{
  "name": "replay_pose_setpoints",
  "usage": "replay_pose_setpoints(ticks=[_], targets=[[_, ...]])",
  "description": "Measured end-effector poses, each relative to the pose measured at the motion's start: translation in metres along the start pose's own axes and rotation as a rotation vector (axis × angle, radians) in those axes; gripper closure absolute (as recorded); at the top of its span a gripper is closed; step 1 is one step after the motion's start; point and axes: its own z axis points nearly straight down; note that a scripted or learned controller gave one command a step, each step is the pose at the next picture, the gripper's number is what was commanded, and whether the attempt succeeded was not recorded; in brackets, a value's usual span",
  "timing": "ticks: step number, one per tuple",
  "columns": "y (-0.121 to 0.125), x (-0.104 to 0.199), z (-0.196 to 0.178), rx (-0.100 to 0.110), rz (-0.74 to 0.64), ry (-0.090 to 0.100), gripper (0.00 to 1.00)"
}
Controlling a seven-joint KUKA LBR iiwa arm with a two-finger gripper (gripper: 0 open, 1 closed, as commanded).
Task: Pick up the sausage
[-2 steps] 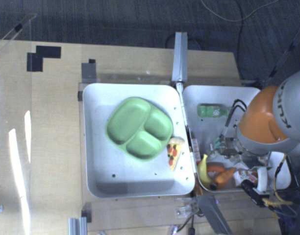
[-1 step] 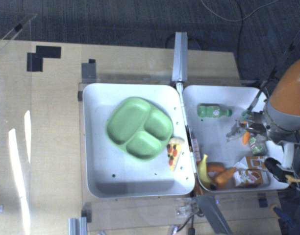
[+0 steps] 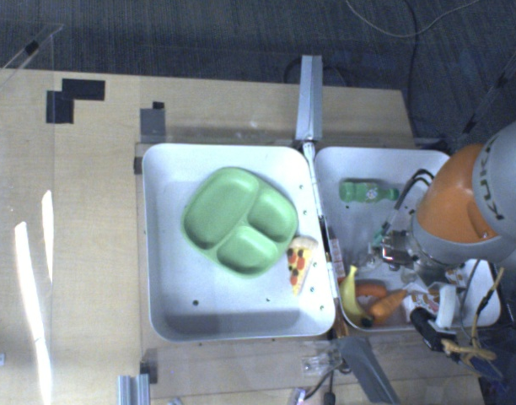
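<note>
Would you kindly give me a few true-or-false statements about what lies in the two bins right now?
1. The green divided plate lies in the left bin. True.
2. The green bottle lies in the left bin. False: it lies in the right bin, near the far wall.
3. The banana lies in the right bin's near left corner. True.
4. The pizza slice rests on the green plate. False: it lies on the bin floor beside the plate's right edge.
5. The arm reaches over the left bin. False: it is over the right bin.
</note>
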Motion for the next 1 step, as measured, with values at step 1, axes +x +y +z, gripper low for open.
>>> replay_pose_setpoints(ticks=[1], targets=[[0.002, 0.001, 0.0134, -0.007, -0.017, 0.001, 0.0]])
